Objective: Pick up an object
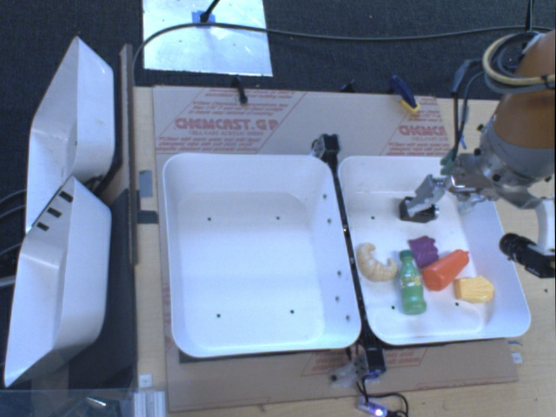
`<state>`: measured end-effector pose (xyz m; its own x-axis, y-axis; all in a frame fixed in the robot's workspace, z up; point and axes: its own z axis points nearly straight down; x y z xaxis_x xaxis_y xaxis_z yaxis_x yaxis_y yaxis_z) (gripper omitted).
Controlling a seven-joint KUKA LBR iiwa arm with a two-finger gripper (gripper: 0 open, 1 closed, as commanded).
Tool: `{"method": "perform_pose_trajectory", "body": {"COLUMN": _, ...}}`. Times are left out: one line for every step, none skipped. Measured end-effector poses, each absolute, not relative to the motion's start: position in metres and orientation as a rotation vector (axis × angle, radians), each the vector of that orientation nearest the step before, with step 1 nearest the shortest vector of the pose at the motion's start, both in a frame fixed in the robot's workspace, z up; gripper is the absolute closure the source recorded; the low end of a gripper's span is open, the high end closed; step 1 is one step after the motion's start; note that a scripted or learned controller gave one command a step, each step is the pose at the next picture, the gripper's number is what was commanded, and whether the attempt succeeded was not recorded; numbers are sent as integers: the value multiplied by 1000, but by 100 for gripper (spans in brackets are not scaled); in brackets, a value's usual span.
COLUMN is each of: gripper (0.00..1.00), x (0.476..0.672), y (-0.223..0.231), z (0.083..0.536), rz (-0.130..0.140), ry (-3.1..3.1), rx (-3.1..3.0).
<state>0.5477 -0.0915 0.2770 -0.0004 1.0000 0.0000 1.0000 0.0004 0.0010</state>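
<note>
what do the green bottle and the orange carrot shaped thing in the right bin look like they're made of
The small green bottle with a white cap looks like glossy moulded plastic: bright highlights run down its smooth side. The orange carrot-shaped toy also seems plastic, with even colour and a softer sheen; rubber or foam can't be ruled out.

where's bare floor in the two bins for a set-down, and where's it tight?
Free: the left bin, wall to wall, and the right bin's back-left, beside the divider. Tight: its front, where croissant, green bottle, purple piece, orange carrot and yellow block cluster; the gripper hangs behind them.
</note>
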Motion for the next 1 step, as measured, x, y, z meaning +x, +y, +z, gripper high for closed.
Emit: {"method": "perform_pose_trajectory", "body": {"gripper": 0, "x": 499, "y": -175, "z": 222, "rz": -6, "ry": 2214, "rx": 2231}}
